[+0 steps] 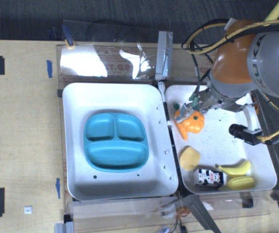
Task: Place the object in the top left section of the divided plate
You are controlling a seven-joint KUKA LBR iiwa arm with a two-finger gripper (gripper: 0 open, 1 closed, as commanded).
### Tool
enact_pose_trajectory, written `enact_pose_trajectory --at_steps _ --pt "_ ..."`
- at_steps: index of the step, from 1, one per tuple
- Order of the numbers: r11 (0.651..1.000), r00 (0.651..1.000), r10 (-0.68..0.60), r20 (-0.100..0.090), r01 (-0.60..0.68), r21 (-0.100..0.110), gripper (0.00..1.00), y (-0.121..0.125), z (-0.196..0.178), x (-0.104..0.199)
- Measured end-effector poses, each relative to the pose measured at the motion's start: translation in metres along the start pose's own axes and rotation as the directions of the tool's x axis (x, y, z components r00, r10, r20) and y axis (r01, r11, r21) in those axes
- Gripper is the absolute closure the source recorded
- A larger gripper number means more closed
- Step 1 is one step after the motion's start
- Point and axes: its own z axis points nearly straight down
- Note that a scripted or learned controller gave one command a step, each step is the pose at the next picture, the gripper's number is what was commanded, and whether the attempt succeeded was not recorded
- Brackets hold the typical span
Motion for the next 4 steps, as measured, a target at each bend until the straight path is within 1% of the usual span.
enact_pose_trajectory --at_steps 1,2,3,4 --pt "0.994 0.994 -0.106 -0.003 0.106 0.002 1.0 -0.039 0.0 0.076" --pt "0.995 0.995 -0.103 -0.001 0.103 0.003 1.0 -0.039 -0.007 0.075" --pt "0.986 0.986 -0.164 -0.003 0.164 0.004 1.0 -0.024 0.012 0.143" --pt "0.996 0.996 0.085 0.003 -0.085 -0.029 1.0 0.006 0.073 0.203"
